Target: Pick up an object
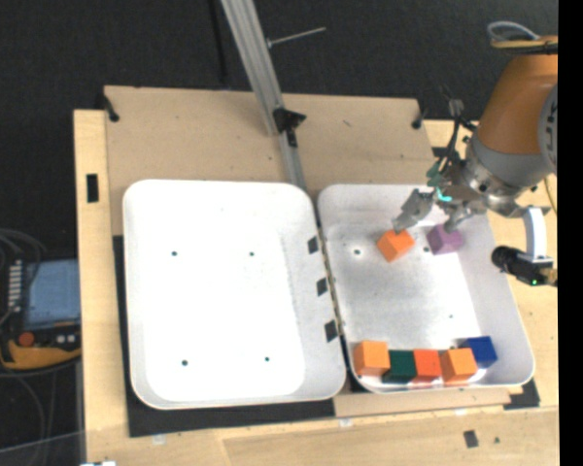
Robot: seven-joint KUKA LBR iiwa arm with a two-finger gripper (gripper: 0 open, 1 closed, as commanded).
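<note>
Right bin (486,309), open tool (431,216) above.

Bench (214,134) with two white bins

The left bin (219,289) and the right bin (486,309) sit side by side on it; the right one lies beneath the fingers (408,212), seemingly touching its neighbour.

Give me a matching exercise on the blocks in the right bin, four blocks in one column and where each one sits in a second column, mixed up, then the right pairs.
Things
1. purple block
2. blue block
3. green block
4. lone orange block

Places
A. right end of the row along the near edge
B. mid-bin, just left of the purple one
C. in the near row, between two orange blocks
D. by the pincer, near the right wall

Pairs: 1-D, 2-A, 3-C, 4-B
</note>
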